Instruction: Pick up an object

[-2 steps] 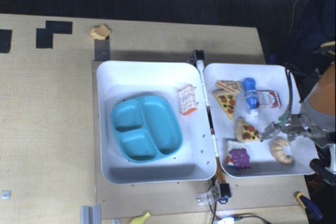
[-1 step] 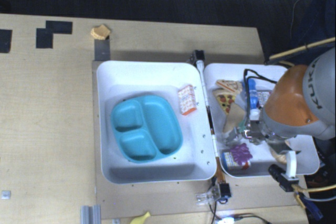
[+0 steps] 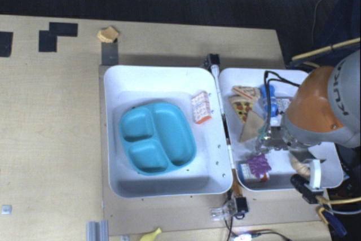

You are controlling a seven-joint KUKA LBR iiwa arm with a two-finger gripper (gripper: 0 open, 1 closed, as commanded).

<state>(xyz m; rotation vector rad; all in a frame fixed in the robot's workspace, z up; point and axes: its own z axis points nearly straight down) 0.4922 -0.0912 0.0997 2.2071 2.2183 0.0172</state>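
The grey two-finger gripper (image 3: 264, 143) hangs low in the right shallow white bin (image 3: 336, 173); whether its jaws stand apart or together cannot be told from this slant, for the wrist and the orange band of the arm (image 3: 313, 105) cover most of them; nothing can be seen between them, so no hold should be claimed. Just below the tip lies a small purple crumpled object (image 3: 259, 165) resting on a little white and red box (image 3: 249, 172); just beside the tip, toward the bin's divider, lies a tan wedge-shaped piece (image 3: 250, 126); above that a triangular pizza-slice toy with red spots (image 3: 242, 106); a blue and white packet (image 3: 269, 100) sits near the upper wall.

The step in hand looks like the descent onto a target, likely the purple object or the tan wedge; to do it well, the tip should come straight down centred on one item, clear of its neighbours and the bin wall, then close and lift slowly.

Farther off, the left white bin (image 3: 113, 121) holds a turquoise three-compartment plastic tray (image 3: 157, 137) and a small white and red carton (image 3: 200, 108).
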